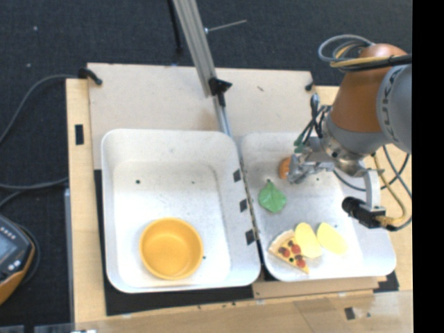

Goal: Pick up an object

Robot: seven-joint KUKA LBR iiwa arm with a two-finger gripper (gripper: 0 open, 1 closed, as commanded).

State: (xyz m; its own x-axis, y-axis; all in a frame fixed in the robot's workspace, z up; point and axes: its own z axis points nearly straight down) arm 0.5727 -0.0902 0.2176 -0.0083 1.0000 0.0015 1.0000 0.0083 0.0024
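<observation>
My gripper [297,172] hangs low in the upper part of the right bin [361,255], pointing left and down. Touching its left side lies a small orange object [284,166], partly hidden by the gripper. A green leaf-shaped piece [272,198] lies just below and to the left of it. Near the bin's front lie a pizza slice [288,250] and two yellow pieces [305,240] [331,238]. A yellow bowl [171,248] sits in the front of the left bin [125,158].
A slanted metal post [198,37] rises from the bench behind the bins. The arm's body and cables [361,109] hang over the right bin's back right. A black part [362,210] sticks out over the right side.
</observation>
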